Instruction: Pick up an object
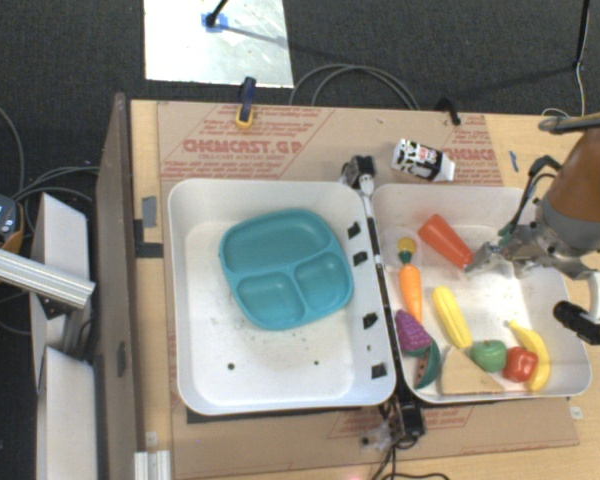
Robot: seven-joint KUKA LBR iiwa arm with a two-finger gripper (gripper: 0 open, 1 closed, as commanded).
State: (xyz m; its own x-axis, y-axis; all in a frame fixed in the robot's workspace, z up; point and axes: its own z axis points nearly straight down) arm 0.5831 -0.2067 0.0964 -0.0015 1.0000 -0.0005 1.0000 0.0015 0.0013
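The right bin (570, 298) holds several toy foods. An orange-red cylinder (445, 240) lies near its back. A carrot (410, 290), a yellow corn cob (451, 316) and a purple eggplant (412, 332) lie along its left side. A green pepper (489, 354), a red piece (520, 365) and a banana (533, 351) sit at the front, beside a tan board (467, 376). My gripper (488, 256) hangs low over the right bin, just right of the orange-red cylinder and close to it. Nothing is seen lifted off the bin floor.
A teal divided plate (285, 267) lies in the left bin (205, 368). A small black-and-white carton (423, 160) rests on the cardboard behind the bins. The arm's orange band (588, 180) stands over the right bin's far right edge. Cables run behind the bench.
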